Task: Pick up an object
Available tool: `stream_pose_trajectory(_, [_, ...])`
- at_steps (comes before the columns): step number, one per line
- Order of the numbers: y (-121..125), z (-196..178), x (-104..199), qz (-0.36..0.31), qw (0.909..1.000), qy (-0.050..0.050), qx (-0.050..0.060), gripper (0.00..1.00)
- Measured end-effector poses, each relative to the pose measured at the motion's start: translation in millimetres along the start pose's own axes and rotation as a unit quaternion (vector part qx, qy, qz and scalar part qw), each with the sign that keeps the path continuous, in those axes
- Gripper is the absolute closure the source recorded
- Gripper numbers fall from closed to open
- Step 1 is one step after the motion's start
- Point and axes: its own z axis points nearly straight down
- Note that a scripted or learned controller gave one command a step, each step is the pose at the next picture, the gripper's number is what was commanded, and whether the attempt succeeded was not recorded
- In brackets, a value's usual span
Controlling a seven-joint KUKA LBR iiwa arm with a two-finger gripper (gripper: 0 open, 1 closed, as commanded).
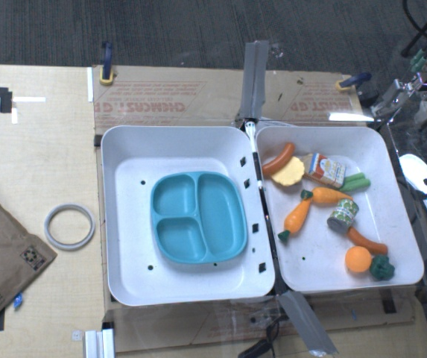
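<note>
A: The bench is pale wood with cardboard [198, 95] taped under two shallow white bins, and dark carpet runs along the top of the view. A roll of tape [69, 225] lies on the bench, well apart from the bins on the left.

B: Where does the job stand?

A: Nothing is lifted, by my reading. Every toy rests on the floor of the right bin [403, 200]. The left bin [124, 200] holds a teal divided tray [198, 216], smooth moulded plastic with three compartments and rounded corners.

B: And the candidates for picking?

A: A glossy sausage [278, 159] touches a yellowish chip-shaped piece [290, 172]. Beside that lies a small printed carton [326, 170], flat-faced and boxy, with a green stick-like piece [355, 183] at its end. Two carrots, one tilted near the bin's inner wall [297, 216] and one lying across above it [328, 195], are tapered and slick. A small can [343, 215] lies on its side, then a third carrot [366, 241], an orange ball-like fruit [358, 259] and a bumpy green piece [381, 268].

B: The pincer?

A: Some rig hardware sits at the upper right corner, but I cannot tell whether its fingers are spread or pressed together. The whole pick is left: approach, close, lift.
</note>
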Motion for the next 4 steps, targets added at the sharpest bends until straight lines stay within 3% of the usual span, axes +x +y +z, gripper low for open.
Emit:
stream_pose_trajectory(1, [38.1,124.5,28.8,-0.017,0.9999,0.001,0.001,0.0])
stream_pose_trajectory(2, [11.0,226.2,59.0,-0.045,0.999,0.0,-0.001,0.0])
stream_pose_trajectory(3, [10.9,249.3,44.3,-0.068,0.9977,0.001,0.0,0.0])
stream_pose_trajectory(4, [-82.6,250.0,74.6,-0.135,0.9908,0.001,0.0,0.0])
